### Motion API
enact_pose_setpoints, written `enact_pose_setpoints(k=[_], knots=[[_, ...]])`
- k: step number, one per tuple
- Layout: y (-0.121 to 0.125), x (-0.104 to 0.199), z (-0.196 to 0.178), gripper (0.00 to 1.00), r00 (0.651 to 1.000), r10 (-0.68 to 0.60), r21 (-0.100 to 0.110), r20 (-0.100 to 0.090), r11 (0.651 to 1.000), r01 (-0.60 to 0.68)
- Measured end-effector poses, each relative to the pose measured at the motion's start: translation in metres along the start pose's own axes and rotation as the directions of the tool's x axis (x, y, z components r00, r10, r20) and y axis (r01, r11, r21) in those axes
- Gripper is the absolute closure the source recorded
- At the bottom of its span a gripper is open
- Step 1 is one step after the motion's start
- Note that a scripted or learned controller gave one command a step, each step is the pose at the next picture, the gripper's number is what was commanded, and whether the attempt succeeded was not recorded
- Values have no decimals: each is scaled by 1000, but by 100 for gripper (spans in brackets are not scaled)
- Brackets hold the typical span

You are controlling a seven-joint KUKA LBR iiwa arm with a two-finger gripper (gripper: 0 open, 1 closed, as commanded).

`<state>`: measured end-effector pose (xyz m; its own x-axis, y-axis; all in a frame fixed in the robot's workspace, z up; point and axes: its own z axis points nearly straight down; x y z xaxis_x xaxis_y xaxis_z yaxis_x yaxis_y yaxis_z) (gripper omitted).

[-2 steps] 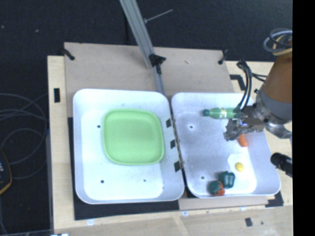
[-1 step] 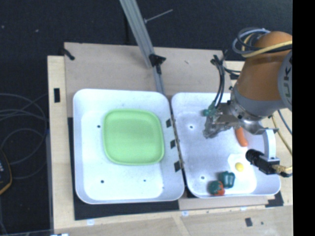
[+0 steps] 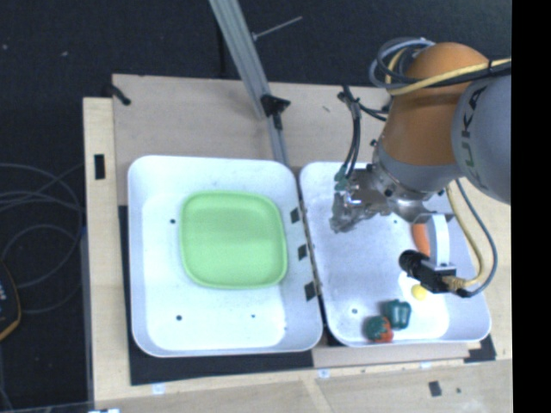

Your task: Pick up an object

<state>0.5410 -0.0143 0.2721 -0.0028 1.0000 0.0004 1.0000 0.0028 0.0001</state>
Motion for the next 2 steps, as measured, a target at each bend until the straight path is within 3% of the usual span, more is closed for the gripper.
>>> enact_pose_setpoints(k=[1,2], knots=[[22,48,-2,100,1000,-1,0,0,1000,1],[40,96,20,100,1000,0,2,1,1000,0]])
